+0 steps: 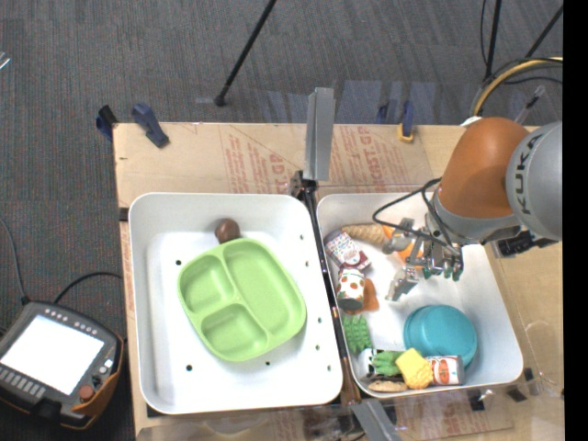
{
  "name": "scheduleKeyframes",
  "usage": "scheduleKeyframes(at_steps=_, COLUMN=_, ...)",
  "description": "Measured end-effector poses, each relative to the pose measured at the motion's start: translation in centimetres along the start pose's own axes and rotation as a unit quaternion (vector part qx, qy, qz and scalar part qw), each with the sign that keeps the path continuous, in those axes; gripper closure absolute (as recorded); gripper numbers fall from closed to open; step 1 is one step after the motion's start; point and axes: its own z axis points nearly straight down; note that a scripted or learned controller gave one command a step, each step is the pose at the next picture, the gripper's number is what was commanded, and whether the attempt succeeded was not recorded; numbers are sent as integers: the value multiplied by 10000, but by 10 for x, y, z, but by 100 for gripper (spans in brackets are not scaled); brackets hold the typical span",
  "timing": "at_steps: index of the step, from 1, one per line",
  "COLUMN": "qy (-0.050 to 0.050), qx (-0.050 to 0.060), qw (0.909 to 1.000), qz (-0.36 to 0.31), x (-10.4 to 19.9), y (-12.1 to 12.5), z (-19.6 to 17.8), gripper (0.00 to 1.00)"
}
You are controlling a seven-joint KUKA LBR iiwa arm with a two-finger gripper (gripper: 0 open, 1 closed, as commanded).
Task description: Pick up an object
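Arm: we see it reach in from the right, wrist bent down over the right bin (pixel 503 338).
Gripper (pixel 415 278): we find it above the bin's middle, fingers parted, nothing between them.
Objects: a teal bowl (pixel 442 333) sits near the right bin's front edge; small packets and toy foods line its left wall.
Left bin (pixel 152 246): it carries a green divided plate (pixel 242 298) and a brown ball (pixel 227 231) near its back edge.
Surroundings: a cardboard-covered bench (pixel 257 154) on grey carpet.
Unclear: we cannot identify the small items.
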Motion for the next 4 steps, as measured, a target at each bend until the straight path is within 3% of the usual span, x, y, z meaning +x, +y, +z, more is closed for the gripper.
scheduleKeyframes(at_steps=1, qy=-6, qx=1, qw=9992, qz=407, x=-16, y=-2, z=0, gripper=0)
scheduleKeyframes(at_steps=2, qy=-23, qx=-3, qw=9993, qz=367, x=-17, y=0, z=-11, gripper=100)
scheduleKeyframes(at_steps=3, qy=8, qx=2, qw=9621, qz=2727, x=60, y=-45, z=0, gripper=100)
scheduleKeyframes(at_steps=4, qy=7, qx=2, qw=9623, qz=2721, x=60, y=-44, z=0, gripper=0)
